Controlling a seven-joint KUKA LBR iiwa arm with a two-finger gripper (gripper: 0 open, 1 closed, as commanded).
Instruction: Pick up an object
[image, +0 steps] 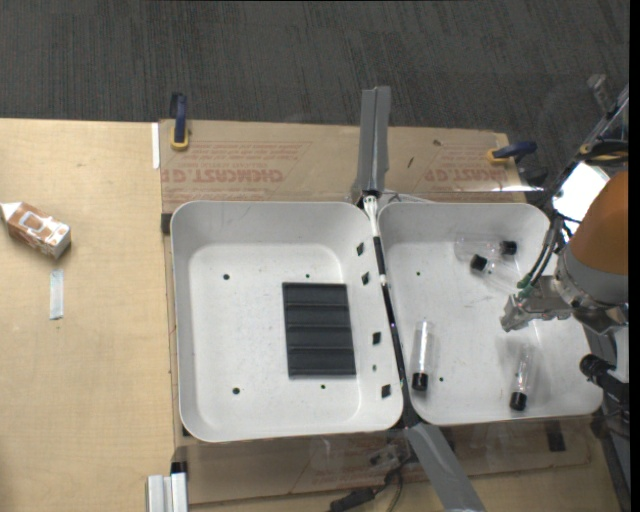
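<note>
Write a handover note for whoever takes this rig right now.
Gripper: low over the right bin, near its right side; whether it is open or shut cannot be told, and nothing shows in its grip.
Right bin: four small clear tubes with black caps. Two lie near the back, one near the left wall, one near the front right, just in front of the gripper.
Left bin: a black ribbed block lying flat in the middle.
Done: nothing picked up yet.
Left: grasp and lift one object.

small carton (38, 230) on bench (90, 400)
</note>
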